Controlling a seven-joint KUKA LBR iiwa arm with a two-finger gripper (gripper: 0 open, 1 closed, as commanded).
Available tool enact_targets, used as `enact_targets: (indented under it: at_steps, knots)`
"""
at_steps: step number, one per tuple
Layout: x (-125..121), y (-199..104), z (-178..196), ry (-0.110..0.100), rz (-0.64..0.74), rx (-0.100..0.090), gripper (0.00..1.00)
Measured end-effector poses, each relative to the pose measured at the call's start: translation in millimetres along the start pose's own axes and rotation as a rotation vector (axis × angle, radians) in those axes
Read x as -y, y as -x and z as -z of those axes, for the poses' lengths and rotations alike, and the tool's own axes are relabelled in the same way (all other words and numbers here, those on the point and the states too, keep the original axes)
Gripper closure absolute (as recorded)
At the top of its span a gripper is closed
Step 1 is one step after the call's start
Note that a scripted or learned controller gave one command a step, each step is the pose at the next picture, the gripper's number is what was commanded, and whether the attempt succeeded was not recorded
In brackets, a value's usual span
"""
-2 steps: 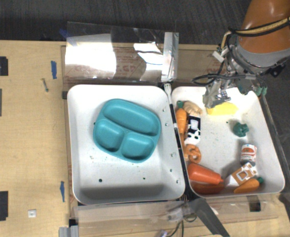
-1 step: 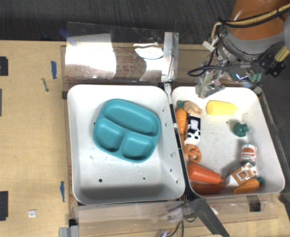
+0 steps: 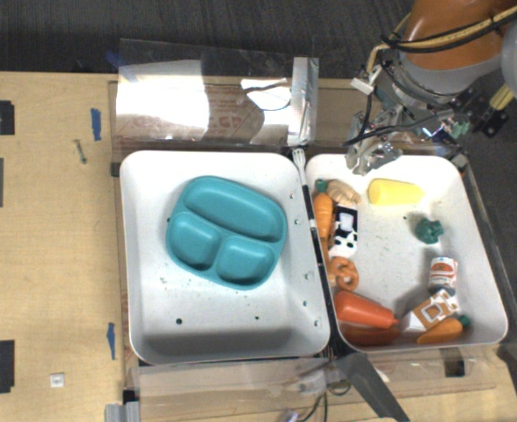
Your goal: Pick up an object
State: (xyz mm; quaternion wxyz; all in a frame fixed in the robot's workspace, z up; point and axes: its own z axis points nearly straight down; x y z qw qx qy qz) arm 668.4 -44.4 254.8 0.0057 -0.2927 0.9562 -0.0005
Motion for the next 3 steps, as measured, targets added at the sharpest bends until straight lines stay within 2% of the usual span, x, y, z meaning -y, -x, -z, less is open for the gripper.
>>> enact_targets:
  at_steps: [1, 2, 3]
  knots:
    - [-19, 14, 68, -0.002, -0.154, 0.003, 1.0]
    - [-43, 28, 45, 0.004, -0.041, -0.006, 1.0]
    - [-64, -38, -23, 0.005, 0.235, -0.007, 1.0]
